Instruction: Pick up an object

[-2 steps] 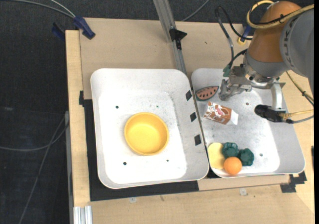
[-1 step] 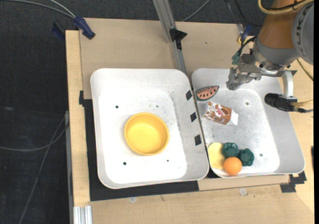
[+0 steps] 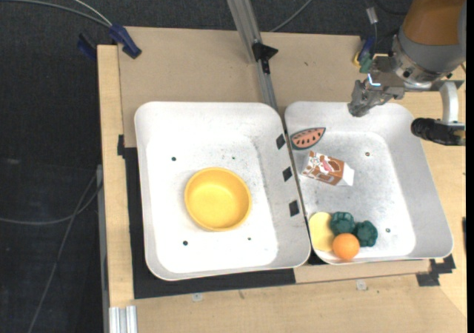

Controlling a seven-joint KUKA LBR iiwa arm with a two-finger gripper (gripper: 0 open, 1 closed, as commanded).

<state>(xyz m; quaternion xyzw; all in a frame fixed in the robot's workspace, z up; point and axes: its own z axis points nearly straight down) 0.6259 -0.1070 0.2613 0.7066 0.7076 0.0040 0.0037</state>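
Observation:
My gripper (image 3: 363, 102) hangs over the far rim of the right bin (image 3: 392, 198), above and apart from everything in it. A watermelon slice (image 3: 307, 137) lies near that bin's far left corner. Just below it rests a small brown and white packet (image 3: 325, 169). In the near left corner sit a pale yellow piece (image 3: 319, 229), an orange ball (image 3: 345, 247) and two dark green lumps (image 3: 354, 227). A yellow bowl (image 3: 216, 197) stands in the middle of the left bin (image 3: 163, 176).
A slanted metal post (image 3: 248, 24) runs down to the gap between the two bins. A blue clamp (image 3: 122, 41) sits at the bench's far left corner. Cables trail over the dark floor behind the bench.

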